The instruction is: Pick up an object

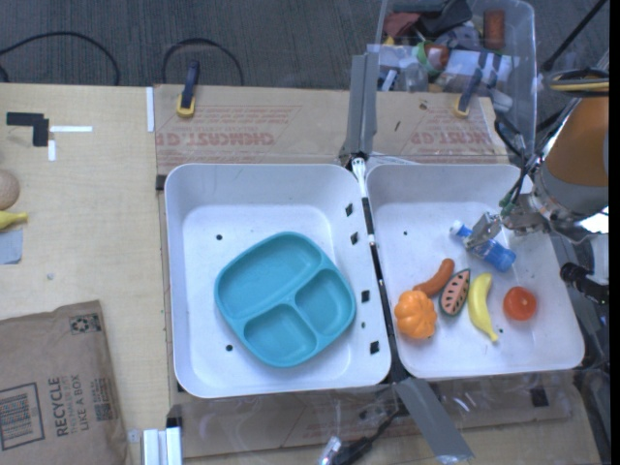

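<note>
From the overhead camera view, the arm comes in from the right with its tool point(481, 232) low over the right bin point(412, 187), right at a small blue-and-white object point(489, 246) lying near the bin's upper middle. The metal tip overlaps that object, but I cannot tell how wide the tool stands or whether anything sits between its tips, so no grasp can be claimed. That blue-and-white piece looks like the target in hand. The other candidates lie just below it: a sausage point(435, 278), an orange pumpkin point(416, 315), a watermelon slice point(454, 293), a banana point(481, 305) and a tomato point(520, 303); the first four are packed close together, the tomato slightly apart. To do this step well, the tool should centre on the object's narrow width, settle fully to the bin floor before closing, then lift straight up, clear of the banana nearby. The left bin point(184, 260) carries a blue divided plate point(283, 296).
</note>
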Robot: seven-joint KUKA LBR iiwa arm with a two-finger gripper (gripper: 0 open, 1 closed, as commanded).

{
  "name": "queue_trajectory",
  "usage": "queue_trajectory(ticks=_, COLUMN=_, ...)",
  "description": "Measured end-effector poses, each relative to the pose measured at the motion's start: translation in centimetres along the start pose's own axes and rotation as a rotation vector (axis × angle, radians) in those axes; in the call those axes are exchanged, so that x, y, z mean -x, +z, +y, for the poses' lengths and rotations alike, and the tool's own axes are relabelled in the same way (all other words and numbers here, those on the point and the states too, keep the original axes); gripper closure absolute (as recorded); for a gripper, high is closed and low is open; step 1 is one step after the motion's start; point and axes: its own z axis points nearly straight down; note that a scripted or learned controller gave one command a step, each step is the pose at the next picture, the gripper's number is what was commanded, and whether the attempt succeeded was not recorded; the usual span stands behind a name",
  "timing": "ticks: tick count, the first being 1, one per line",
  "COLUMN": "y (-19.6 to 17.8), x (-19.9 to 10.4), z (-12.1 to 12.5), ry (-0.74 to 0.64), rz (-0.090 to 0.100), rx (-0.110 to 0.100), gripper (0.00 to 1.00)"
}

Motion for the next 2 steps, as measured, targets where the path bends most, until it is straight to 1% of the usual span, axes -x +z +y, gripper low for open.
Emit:
queue_trajectory(ticks=1, y=1.07, x=-7.41, z=-2.91, ry=0.024, rz=0.001, rx=-0.003, gripper=0.0)
queue_trajectory(ticks=2, y=0.22, x=-7.33, z=-2.94, ry=0.028, rz=0.001, rx=-0.004, gripper=1.0)
